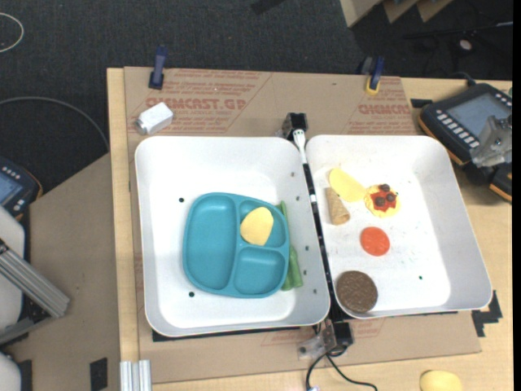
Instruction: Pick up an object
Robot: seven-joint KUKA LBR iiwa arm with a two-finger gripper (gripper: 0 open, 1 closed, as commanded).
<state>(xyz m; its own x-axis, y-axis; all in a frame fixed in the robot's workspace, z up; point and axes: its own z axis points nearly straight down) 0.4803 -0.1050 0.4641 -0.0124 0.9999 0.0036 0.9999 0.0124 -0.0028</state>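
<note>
In the left bin [163,177] lies a blue divided tray [216,255] with a yellow lemon-shaped piece [257,226] in its upper right compartment. A green strip [290,259] runs along the tray's right side. The right bin [431,177] holds a pale yellow piece [346,185], a tan cone [337,207], a small yellow disc with red and dark bits [382,199], an orange-red round piece [374,241] and a brown cookie-like disc [356,291] at the bin's front edge.
A cardboard sheet [244,100] lies under both bins, held by a blue clamp [158,68] and a yellow-blue clamp [374,75]. A small white block [155,118] rests on it. A black handheld controller [472,120] sits at the right. A yellow object [440,380] lies at the bottom.
</note>
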